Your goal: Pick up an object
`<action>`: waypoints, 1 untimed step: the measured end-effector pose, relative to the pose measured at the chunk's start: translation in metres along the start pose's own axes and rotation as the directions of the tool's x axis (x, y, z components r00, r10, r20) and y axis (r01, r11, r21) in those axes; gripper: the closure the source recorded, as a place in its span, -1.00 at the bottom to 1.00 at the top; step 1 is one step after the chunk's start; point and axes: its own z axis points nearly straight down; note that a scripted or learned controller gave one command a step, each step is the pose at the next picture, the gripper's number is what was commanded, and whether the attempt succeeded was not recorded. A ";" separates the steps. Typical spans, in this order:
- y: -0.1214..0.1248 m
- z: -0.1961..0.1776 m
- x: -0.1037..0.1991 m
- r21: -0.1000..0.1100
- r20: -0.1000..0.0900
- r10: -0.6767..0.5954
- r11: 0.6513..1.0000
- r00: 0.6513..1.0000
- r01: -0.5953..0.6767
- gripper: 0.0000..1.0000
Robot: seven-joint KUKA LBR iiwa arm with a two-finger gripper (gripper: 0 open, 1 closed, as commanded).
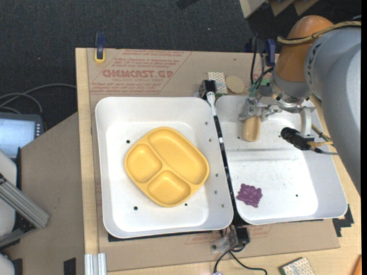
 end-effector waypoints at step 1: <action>-0.048 -0.095 0.073 0.005 -0.007 -0.005 1.000 1.000 0.005 1.00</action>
